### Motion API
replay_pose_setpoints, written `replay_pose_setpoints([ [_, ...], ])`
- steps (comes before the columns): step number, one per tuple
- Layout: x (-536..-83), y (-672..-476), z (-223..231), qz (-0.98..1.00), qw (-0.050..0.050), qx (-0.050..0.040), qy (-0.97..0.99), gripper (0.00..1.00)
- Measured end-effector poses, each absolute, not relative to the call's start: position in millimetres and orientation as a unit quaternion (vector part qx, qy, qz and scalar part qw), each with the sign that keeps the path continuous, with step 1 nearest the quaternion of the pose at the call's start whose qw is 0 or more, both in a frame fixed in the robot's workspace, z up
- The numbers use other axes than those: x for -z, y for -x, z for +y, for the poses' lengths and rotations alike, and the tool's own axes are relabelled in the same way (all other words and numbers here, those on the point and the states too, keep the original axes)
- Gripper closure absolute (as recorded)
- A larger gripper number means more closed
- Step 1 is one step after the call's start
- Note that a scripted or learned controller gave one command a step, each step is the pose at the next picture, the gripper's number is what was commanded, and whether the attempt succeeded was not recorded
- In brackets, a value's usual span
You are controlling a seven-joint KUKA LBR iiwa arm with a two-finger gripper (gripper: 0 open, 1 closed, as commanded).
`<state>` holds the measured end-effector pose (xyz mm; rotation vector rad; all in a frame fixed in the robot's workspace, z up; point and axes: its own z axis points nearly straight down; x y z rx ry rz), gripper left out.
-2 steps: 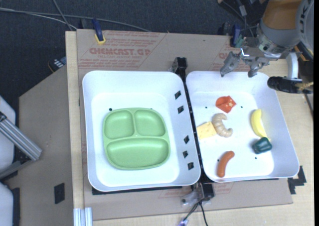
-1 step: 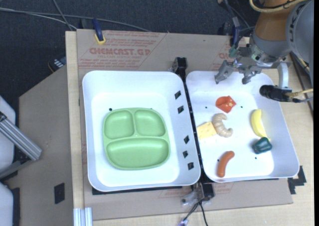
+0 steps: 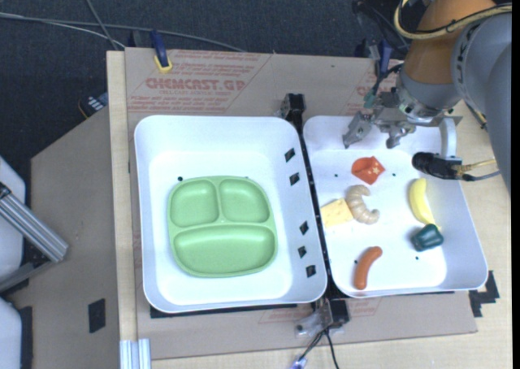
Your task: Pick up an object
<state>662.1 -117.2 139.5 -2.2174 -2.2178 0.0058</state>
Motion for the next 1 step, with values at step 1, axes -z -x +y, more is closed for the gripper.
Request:
replay_pose_setpoints([
  [1,-154.3,-664.1,-117.0,-0.707,0.0,0.0008,0.707,1.0],
])
